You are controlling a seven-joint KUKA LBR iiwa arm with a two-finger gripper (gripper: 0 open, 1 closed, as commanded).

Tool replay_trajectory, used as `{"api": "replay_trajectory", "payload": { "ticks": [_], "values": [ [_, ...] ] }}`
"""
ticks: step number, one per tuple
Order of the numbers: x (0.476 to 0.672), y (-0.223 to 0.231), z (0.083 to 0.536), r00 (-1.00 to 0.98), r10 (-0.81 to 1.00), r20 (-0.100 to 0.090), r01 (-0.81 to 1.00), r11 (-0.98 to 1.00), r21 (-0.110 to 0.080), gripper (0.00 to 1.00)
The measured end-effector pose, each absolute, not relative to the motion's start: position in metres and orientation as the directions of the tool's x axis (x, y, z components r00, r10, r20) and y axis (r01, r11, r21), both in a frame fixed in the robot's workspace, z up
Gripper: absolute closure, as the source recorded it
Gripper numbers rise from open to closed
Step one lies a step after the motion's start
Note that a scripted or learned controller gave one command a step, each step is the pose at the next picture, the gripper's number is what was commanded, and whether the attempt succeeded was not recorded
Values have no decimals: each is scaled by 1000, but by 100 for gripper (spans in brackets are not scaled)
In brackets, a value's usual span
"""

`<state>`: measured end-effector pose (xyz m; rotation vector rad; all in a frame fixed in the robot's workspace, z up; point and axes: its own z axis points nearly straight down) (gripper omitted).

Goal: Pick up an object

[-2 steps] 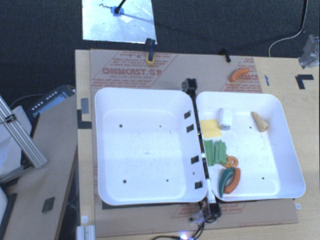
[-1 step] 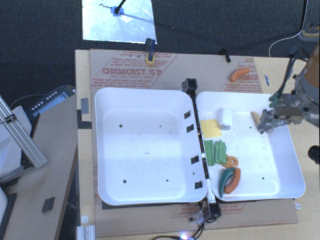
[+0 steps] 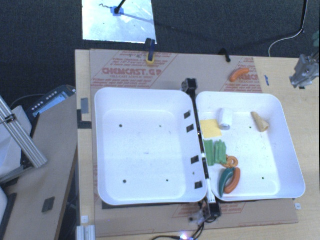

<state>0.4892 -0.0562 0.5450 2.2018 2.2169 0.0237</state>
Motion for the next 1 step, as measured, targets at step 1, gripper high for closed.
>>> {"api": "replay_trajectory", "payload": {
  "ticks": [1],
  "values": [
    [486,-7,389,-8,1000,1,1000,8,-11,100]
  ]
}}
